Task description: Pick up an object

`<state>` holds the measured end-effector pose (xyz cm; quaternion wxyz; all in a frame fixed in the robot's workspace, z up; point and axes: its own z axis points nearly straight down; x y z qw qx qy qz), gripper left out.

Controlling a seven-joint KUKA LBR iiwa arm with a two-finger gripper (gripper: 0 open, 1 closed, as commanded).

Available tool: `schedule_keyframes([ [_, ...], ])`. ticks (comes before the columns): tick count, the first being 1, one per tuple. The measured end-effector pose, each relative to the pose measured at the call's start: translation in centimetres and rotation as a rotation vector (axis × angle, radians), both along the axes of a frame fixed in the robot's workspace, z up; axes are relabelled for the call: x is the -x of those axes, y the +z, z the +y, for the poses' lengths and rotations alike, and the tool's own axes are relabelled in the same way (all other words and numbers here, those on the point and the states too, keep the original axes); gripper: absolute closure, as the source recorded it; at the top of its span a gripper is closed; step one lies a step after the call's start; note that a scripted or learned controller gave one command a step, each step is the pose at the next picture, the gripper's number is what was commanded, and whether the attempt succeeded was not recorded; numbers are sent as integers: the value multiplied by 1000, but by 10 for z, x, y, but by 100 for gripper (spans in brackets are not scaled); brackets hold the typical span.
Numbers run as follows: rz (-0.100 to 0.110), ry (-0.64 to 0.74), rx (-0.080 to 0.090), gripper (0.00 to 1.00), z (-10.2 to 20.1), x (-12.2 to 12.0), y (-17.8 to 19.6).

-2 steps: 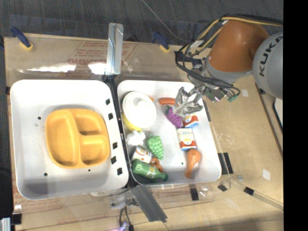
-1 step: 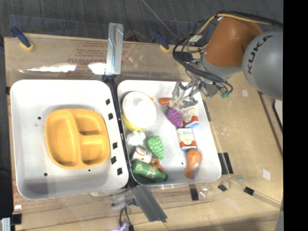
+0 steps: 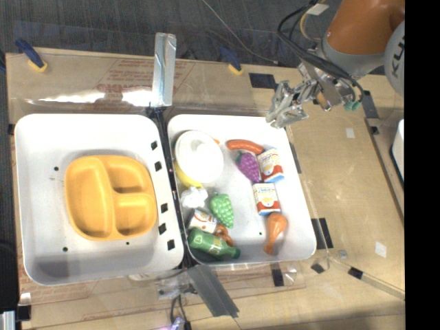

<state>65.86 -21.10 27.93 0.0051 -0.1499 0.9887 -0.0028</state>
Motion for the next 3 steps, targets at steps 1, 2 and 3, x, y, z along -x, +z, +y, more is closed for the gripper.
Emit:
schedule_keyframes([
  [1,16,-51,-6,100,55,2,-98],
  [2,0,-218,-3,100,58,0,3],
  [3,5,-361,-4,100,34,1,20],
])
